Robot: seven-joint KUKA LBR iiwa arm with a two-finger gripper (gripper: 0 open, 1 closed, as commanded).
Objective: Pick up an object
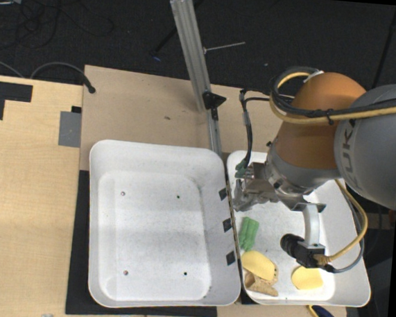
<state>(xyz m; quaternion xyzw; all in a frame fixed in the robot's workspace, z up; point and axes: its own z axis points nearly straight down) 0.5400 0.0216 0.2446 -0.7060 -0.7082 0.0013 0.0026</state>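
Two white bins are being shown side by side, and the right bin (352, 291) is being taken as the landmark. Nearest the camera, at that bin's front edge, three small things are lying: one yellow piece (307, 278) toward the front right, one yellow-orange piece (259, 265) to its left, and one tan crumpled scrap (262, 286) touching the front of the latter. Just behind these, along the bin's left wall, one green object (248, 233) is lying with its long axis running front to back, its far end tilted slightly leftward. The gripper (245, 194) is hanging just beyond that far end, close to the bin's left wall, and whether anything is being held cannot be told. Left of the landmark, the left bin (107, 159) is resting. One grey arm (325, 142) is reaching over the landmark's far half.
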